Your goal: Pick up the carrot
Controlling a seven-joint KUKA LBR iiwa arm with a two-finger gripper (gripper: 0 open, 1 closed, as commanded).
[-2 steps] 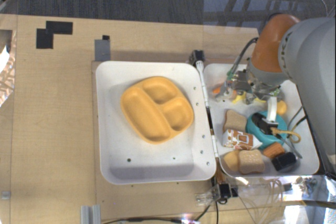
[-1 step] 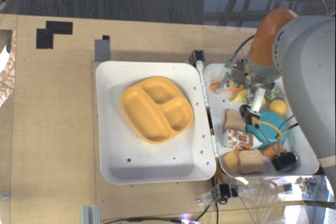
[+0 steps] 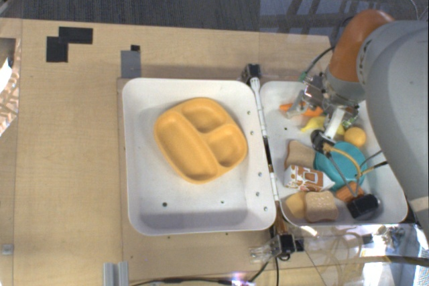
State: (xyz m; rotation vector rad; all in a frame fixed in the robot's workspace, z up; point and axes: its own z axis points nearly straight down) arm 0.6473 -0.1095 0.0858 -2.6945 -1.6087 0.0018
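Two white bins sit side by side as the gripper (image 3: 320, 118), its grasp impossible to tell, hovers in the crowded right bin (image 3: 402, 201) near the carrot (image 3: 288, 106), a banana (image 3: 312, 122) and a teal plate (image 3: 340, 164).

The arm (image 3: 395, 77) has a smooth, rounded grey housing. An orange band (image 3: 352, 43) encircles it above the wrist. Thin cables run beside the metal gripper (image 3: 326, 118).
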